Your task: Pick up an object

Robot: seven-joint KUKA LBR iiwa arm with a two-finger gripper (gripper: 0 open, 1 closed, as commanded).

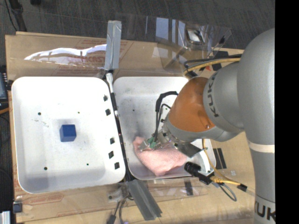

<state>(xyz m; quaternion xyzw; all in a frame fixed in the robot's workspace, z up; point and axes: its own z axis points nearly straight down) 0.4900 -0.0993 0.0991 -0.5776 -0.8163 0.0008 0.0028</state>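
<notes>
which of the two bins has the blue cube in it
The left bin: the blue cube sits alone near its middle. The right bin instead holds a pink soft object, with the arm over it.

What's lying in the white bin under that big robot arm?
A soft pink cloth-like lump lies in the right white bin. The grey and orange arm covers its upper right part and the bin floor there.

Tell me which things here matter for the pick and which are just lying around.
In play:
soft pink cloth-like lump in the right white bin
gripper right over it

Lying about:
small blue cube in the left white bin
</notes>
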